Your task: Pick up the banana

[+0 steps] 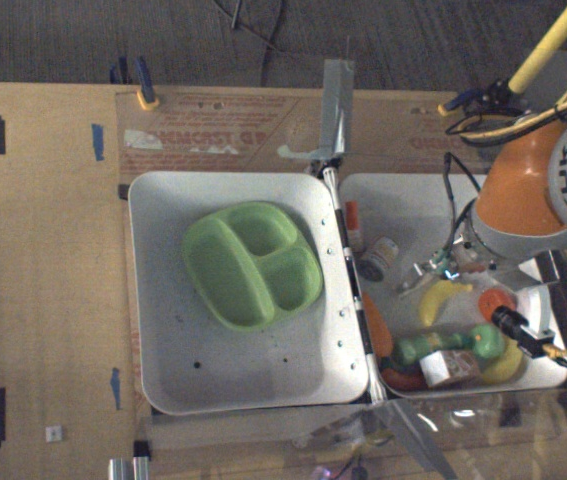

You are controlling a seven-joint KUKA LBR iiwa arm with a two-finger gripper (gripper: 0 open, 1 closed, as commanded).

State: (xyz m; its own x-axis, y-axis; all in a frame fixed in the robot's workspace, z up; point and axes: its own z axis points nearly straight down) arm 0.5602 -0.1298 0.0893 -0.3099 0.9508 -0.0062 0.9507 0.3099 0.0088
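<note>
You see the gripper (431,268) low in the right bin (413,193), its 2 fingers spread apart with nothing between them, just at 10 o'clock of the banana (443,300). The banana lies mid-bin, toys crowded at its 6 o'clock. The left bin (163,368) holds 1 green divided plate (252,264).

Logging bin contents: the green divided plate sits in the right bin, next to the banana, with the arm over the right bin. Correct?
Not quite. The camera view shows the green divided plate alone in the left bin; the banana lies in the right bin, beneath the arm.
</note>
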